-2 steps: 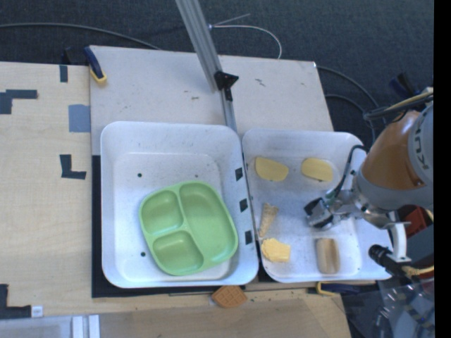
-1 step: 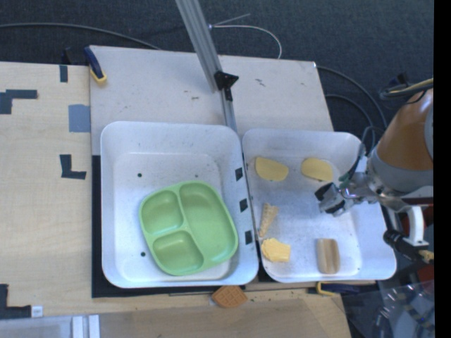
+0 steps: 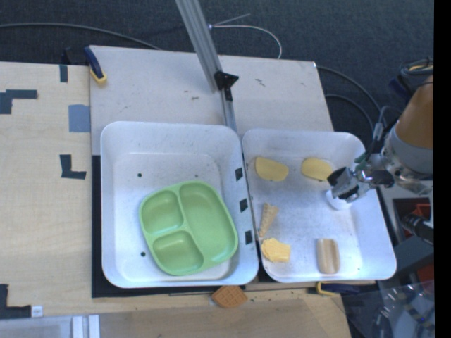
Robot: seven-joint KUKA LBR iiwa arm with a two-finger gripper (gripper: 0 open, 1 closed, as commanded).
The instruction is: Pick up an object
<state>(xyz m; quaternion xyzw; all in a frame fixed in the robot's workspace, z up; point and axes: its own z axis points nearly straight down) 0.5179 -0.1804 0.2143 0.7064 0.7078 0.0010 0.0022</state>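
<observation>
Pale counter point(image 3: 42, 210), two bins: gripper point(image 3: 343, 186) sits low at right bin's point(image 3: 366, 259) far-right side, beside a yellow piece point(image 3: 316, 168), jaw state unreadable, so closing there may nudge the piece aside or catch the wall.

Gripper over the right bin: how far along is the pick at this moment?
Done: the gripper has reached the right bin, beside a yellow piece. In hand: nothing visibly between its fingers. Left: grasping and lifting; the tan roll and the other food pieces lie on the bin floor.
</observation>
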